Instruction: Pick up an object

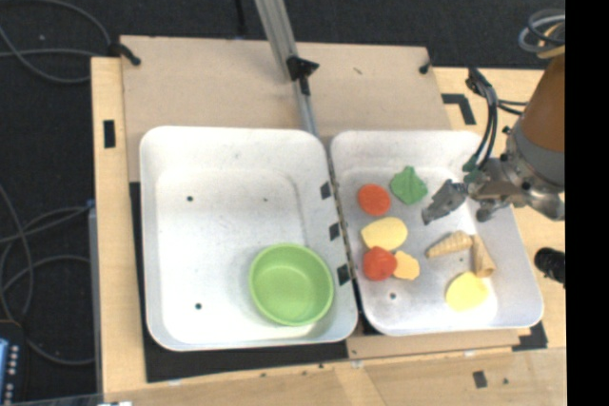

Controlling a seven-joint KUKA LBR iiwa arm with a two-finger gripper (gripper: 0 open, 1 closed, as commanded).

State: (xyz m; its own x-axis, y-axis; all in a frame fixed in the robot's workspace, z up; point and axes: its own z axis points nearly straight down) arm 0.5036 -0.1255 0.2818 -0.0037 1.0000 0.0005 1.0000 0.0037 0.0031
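- White plastic bins sit side by side on the counter point(238, 90); the left bin point(190, 166) holds a green bowl point(291, 284), and the right bin point(400, 147) holds the small toy foods the task could choose from.
- Scattered in the right bin are an orange-red piece point(374, 199), a green leafy piece point(408, 185), a pale yellow piece point(383, 232), a red piece point(379, 263) touching a small orange piece point(406, 266), two tan cone shapes point(449, 245) point(482, 259), and a yellow round piece point(466, 291).
- Reaching in from the right, the pincer point(461, 200) hangs over the upper right part of that bin, its dark fingers spread apart with nothing between them.
- Nearest to it are the tan cones just below and the green leafy piece to its left.
- By my reading, this is the approach step: no object is chosen or gripped yet.
- Next, the arm likely needs to line the spread fingers over one piece, probably the nearer cone, descend until they straddle it, then close and lift.
- Crowding is the risk: the two cones lie close together, so a careless descent could nudge one aside.
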